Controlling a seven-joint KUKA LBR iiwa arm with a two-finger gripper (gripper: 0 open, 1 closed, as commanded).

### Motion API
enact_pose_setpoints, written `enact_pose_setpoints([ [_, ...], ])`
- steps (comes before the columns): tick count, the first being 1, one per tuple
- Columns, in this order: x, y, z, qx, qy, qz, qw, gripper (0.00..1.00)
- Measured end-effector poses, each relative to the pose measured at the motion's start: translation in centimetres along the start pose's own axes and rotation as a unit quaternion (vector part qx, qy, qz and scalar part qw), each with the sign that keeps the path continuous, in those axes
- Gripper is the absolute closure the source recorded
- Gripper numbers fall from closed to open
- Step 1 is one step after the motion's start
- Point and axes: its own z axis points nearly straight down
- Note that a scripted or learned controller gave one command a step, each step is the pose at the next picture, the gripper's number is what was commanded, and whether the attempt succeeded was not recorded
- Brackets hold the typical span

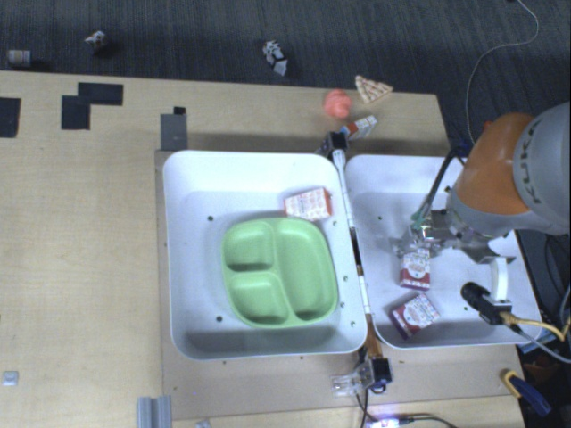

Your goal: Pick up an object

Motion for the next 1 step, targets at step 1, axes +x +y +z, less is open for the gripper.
enact_pose_setpoints([
  [1,6.78,-5.81,-8.75,0.005,0.001,-0.001,1.0,1.0],
])
